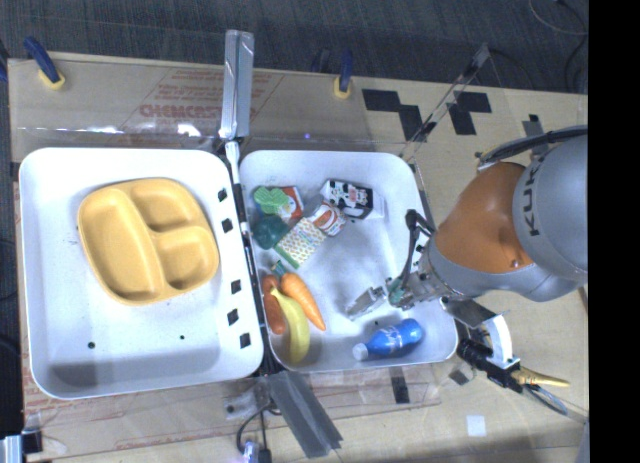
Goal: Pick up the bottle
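Observation:
A blue bottle (392, 339) with a white cap lies on its side near the front right corner of the right bin (384, 162), its cap pointing left. My gripper (372, 299) hangs low inside this bin, just behind the bottle and slightly to its left, apart from it. Nothing shows in the gripper's grasp. The grey arm with its orange band (480, 236) reaches in over the bin's right wall.
The right bin's left half holds a banana (292, 325), a carrot (304, 300), a green toy (268, 223), a patterned packet (301, 243) and a black-and-white carton (348, 197). A yellow divided plate (150, 239) lies in the left bin (50, 351).

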`<state>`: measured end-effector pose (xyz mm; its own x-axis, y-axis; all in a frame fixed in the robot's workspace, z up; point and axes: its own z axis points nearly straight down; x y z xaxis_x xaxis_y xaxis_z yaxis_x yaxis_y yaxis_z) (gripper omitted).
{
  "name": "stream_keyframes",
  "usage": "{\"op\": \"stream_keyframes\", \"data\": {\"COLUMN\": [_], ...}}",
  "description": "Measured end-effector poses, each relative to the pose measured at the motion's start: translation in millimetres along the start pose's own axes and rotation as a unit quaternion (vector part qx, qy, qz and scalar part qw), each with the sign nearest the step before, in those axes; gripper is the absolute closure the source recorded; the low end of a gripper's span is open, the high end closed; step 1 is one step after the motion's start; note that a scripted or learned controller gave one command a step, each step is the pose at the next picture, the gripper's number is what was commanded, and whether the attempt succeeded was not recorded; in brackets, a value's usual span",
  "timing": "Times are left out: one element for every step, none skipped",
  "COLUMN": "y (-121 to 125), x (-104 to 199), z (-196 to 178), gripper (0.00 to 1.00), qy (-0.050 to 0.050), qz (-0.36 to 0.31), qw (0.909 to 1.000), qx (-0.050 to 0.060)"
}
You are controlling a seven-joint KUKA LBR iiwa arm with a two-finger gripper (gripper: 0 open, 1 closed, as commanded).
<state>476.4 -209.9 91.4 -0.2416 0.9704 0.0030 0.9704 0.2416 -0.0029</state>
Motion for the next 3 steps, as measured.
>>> {"op": "stream_keyframes", "data": {"y": [-0.1, 0.3, 0.1], "x": [-0.4, 0.5, 0.1], "z": [-0.1, -0.1, -0.2], "gripper": [0.0, 0.0, 0.0], "qy": [0.0, 0.001, 0.0], "qz": [0.0, -0.06, -0.059], "qw": [1.0, 0.9982, 0.9982], "qx": [0.0, 0.0, 0.0]}}
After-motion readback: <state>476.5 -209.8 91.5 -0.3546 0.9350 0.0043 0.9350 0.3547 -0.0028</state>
